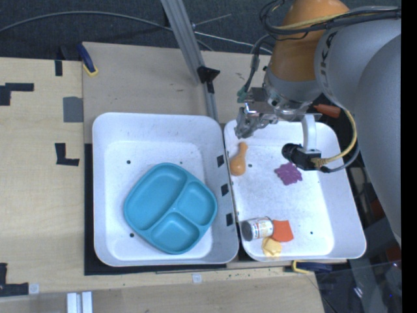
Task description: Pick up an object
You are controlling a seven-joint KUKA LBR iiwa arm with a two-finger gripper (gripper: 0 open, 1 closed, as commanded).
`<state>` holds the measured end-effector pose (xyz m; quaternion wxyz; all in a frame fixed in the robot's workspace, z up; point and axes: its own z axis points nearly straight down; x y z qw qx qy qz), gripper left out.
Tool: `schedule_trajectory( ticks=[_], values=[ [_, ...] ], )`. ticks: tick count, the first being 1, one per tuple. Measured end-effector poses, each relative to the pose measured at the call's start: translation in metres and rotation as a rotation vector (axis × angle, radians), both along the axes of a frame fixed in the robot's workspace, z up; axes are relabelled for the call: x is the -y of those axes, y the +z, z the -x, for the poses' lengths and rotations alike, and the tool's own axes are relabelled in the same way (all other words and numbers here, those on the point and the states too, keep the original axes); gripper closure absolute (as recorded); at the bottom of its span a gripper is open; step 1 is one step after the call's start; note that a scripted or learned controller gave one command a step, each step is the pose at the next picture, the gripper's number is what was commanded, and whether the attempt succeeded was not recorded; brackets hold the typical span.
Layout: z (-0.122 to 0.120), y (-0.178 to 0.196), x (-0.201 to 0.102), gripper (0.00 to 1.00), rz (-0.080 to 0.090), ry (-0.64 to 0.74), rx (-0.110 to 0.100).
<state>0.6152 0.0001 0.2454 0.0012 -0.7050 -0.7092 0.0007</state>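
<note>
Near edge of right bin: small metal can on its side, touching an orange block, with a yellow piece just beside. Purple lump mid-bin. Orange drumstick-shaped toy at far left of same bin, by the divider. Claw just above that toy's far end, not touching; finger state cannot tell. Blue divided plate in left bin. Wooden bench beneath.
</note>
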Motion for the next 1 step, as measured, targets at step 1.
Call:
schedule_trajectory(
  ticks=[1],
  values=[
    [-0.0092,-0.0091,-0.0609,1.0,0.0,0.002,0.001]
  ],
)
